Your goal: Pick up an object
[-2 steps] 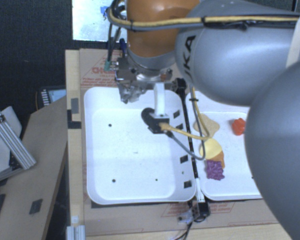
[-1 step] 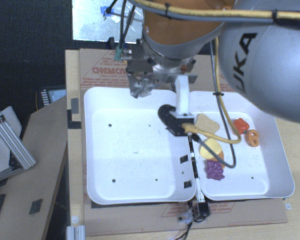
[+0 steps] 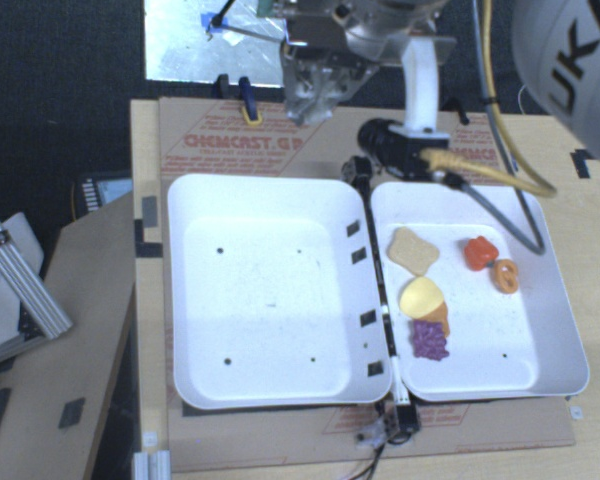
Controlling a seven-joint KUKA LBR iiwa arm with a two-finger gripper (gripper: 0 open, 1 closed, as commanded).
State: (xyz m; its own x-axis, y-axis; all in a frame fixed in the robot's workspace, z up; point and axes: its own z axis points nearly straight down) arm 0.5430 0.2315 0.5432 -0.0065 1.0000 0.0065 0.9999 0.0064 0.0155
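Grapes [image 3: 430,341], purple, lie nearest in the right bin [image 3: 500,368], close to its left wall. Their long axis runs about near to far. Just behind them sits a yellow piece [image 3: 421,296], probably touching them. Further back the bread [image 3: 413,251] slants from far-left to near-right. A red piece [image 3: 481,253] and a ring [image 3: 506,275] are toward the right wall.

The gripper [image 3: 310,93] hangs over the bench's far edge, behind the left bin [image 3: 260,298], well apart from everything. Whether it is spread or closed, I cannot tell.

The risk, I think, is that a descent on the crowded grapes pushes the yellow piece or catches both.
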